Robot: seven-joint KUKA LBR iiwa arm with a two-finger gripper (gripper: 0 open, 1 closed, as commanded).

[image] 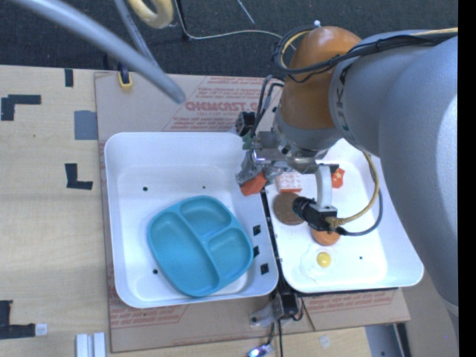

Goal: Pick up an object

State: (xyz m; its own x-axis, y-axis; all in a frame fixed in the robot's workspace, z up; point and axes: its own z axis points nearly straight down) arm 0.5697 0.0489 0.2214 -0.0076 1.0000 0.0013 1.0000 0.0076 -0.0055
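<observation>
Over the right bin (405, 270), the gripper (269, 171) sits low near the divider between the bins, above a cluster of small items: brown disc (286, 208), fried egg (318, 262), orange piece (253, 185) by the wrist; whether it is clamped or released can't be told, the wrist blocks it. Looks like the reach/descend step, nothing visibly grasped. Next move needs closing on one item, likely the orange piece, then lifting straight; blue divided plate (199, 244) lies in the left bin (123, 199), well apart.
</observation>
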